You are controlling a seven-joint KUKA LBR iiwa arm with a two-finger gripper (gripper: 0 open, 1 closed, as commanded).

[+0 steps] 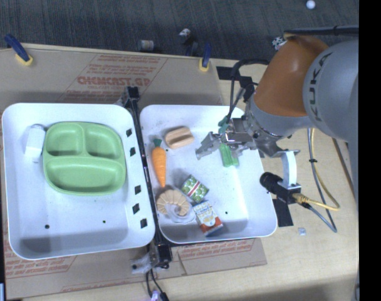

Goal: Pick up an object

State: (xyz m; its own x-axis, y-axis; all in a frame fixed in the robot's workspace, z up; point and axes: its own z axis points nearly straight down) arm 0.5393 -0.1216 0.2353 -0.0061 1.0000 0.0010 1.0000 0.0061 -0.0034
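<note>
Your claw (217,143) hangs over the upper right part of the right bin (256,224), its grey fingers spread and gripping nothing. A green object (229,155) lies just beside it; I judge that the likeliest target, with the pick itself not yet made. You would next need to centre over it and descend. The bread roll (178,137) sits near on the left, the carrot (159,165) beyond. The bin's right wall is close, so room there is tight. The left bin (18,231) holds a green tray (84,157).
</note>
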